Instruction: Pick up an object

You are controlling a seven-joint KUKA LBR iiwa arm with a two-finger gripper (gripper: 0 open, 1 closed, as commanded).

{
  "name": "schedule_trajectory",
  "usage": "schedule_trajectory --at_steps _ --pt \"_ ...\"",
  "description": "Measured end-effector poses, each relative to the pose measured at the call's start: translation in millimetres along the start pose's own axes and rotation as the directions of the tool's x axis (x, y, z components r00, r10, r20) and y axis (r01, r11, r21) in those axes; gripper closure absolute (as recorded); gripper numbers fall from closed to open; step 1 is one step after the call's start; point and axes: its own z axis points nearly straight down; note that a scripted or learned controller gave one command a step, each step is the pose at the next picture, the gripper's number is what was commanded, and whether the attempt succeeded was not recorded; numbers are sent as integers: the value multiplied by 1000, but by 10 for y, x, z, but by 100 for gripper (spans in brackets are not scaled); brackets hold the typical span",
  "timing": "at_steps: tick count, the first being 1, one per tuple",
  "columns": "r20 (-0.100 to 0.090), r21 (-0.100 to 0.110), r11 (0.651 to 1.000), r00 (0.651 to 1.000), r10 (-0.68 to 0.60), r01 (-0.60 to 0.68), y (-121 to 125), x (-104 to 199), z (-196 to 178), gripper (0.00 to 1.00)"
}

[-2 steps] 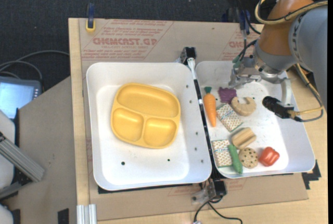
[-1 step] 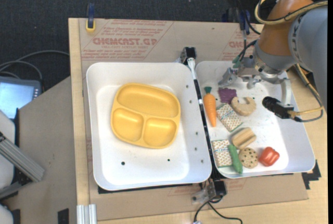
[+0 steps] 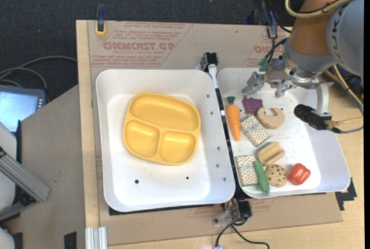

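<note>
My gripper (image 3: 267, 81) hangs spread apart and empty over the right bin's (image 3: 329, 175) far end, above the purple piece (image 3: 252, 105). Nearer than that piece lie the carrot (image 3: 233, 119), crackers (image 3: 255, 129), bun (image 3: 270, 153), cookie (image 3: 276, 174) and red pepper (image 3: 299, 174). Left of it, the other bin (image 3: 110, 126) holds a yellow tray (image 3: 161, 127).

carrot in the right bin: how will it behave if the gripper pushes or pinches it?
The carrot is long, round and tapered, so a sideways push would likely roll or pivot it. It looks like smooth toy plastic: probably light, stiff and a bit slippery. It lies close to the bin wall, leaving little finger room on that side.
</note>
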Motion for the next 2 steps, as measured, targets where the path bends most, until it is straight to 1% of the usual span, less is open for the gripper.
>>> schedule_trajectory --at_steps 1,2 --pt "0 9 1000 1000 3 -3 -68 -103 215 0" --pt "2 10 1000 1000 4 -4 -112 -96 825 0"
